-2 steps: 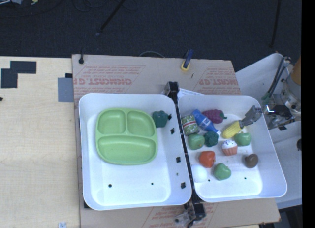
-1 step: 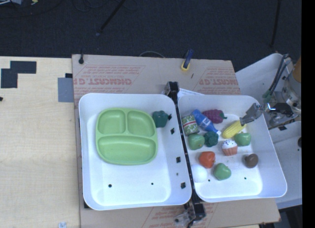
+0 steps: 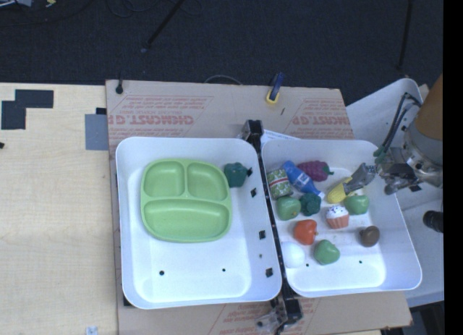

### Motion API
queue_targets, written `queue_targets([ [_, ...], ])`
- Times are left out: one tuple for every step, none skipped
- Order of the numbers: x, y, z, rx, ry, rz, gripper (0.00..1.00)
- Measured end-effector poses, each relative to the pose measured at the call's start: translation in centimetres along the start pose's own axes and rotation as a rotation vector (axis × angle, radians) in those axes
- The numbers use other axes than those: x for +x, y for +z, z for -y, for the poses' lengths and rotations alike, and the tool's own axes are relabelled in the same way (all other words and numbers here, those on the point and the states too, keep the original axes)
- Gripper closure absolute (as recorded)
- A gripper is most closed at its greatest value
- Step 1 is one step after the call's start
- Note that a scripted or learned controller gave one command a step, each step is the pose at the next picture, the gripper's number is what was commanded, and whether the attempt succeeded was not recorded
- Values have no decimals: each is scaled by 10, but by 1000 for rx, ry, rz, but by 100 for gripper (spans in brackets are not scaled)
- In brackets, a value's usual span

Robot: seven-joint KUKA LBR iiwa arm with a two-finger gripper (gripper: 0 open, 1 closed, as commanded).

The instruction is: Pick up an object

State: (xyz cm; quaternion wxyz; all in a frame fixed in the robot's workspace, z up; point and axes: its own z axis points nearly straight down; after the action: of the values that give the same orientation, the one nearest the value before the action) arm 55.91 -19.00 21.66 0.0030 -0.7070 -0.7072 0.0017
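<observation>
Metal of the end effector (image 3: pixel 362 178) hangs over the right bin (image 3: pixel 394 272), its tip just above the yellow toy (image 3: pixel 337 194) — whether it is released or clenched I cannot tell. Taking the yellow toy as landmark: a green piece (image 3: pixel 356 204) touches its right side, a cupcake (image 3: pixel 336 217) sits just below, a blue bottle (image 3: pixel 298 178) and purple piece (image 3: pixel 315 170) lie to its upper left, a brown ball (image 3: pixel 369 236) to its lower right. Well to its left, in the left bin (image 3: pixel 137 268), rests a green divided plate (image 3: pixel 185 200). The yellow toy looks like light, stiff, smooth plastic — likely slippery, so a hold across its narrow middle seems safest.
</observation>
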Motion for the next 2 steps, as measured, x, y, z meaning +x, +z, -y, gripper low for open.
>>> queue_targets([
  [0, 65, 1, 1, 0, -1, 0],
  [-8, 116, -2, -2, 0, 0, 0],
])
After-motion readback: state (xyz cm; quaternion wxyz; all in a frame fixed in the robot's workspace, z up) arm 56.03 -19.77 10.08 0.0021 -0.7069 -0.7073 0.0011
